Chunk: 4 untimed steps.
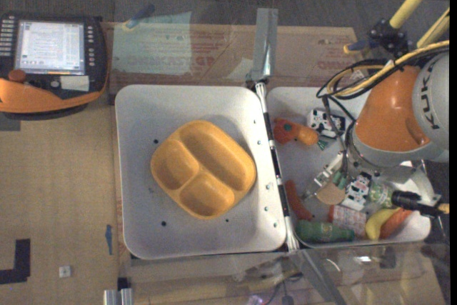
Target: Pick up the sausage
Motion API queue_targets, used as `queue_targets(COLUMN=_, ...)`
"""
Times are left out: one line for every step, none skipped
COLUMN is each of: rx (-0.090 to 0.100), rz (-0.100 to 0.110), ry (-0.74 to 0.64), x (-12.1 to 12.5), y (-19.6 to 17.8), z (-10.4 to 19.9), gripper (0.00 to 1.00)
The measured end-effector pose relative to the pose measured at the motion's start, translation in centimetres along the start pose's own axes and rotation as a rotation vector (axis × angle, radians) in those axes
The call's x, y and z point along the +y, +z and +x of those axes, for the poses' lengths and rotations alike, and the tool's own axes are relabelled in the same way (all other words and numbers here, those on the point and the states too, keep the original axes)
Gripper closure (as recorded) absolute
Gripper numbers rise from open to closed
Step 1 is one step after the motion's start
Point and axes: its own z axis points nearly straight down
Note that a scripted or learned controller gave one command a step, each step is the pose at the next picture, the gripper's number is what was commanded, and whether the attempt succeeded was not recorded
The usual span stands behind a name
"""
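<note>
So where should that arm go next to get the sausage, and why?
Probably a short shift toward the bins' divider and lower. The sausage lies along the right bin's left wall, while the gripper hangs beside it, over the cluttered toys, with nothing seen held.

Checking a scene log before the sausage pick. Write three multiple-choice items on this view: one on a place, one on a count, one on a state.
1. Where does the sausage lie?
A. On the tray
B. In the right bin, by its left wall
C. On the floor

2. How many compartments has the yellow tray?
A. Three
B. One
C. Six

3. What lies in the tray's compartments?
A. A banana
B. A bottle
C. Nothing

Answers:
1 B: the reddish sausage lies along the left wall of the right bin.
2 A: ridges split the tray into three compartments.
3 C: bare yellow shows in all three; the banana and green bottle lie in the right bin.
</note>
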Motion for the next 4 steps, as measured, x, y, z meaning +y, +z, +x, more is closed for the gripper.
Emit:
queue_targets(rx=0.0, rz=0.0, ry=0.0, x=0.0, y=0.0, z=0.0, gripper=0.0)
queue_targets(rx=0.0, rz=0.0, ry=0.0, x=0.0, y=0.0, z=0.0, gripper=0.0)
queue_targets(rx=-0.002, rz=-0.003, ry=-0.109, x=-2.6, y=0.0, z=2.2, gripper=0.0)
queue_targets(rx=-0.002, rz=-0.003, ry=-0.109, x=-2.6, y=0.0, z=2.2, gripper=0.0)
